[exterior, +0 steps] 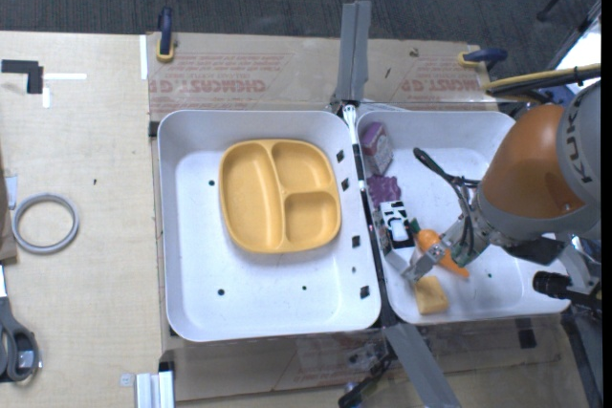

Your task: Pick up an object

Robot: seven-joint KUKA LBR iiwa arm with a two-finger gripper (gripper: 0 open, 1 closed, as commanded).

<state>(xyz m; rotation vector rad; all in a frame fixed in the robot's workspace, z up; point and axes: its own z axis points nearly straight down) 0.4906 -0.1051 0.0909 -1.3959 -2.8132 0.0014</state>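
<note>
Where the arm point(535, 172) dips into the right bin point(497, 296), its fingers point(421, 265) pinch an orange object point(432, 240).

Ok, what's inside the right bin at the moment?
The right bin holds a purple item, a black-and-white packet, an orange piece and a yellow block. The pincer sits among them, and the arm covers the bin's right part.
</note>
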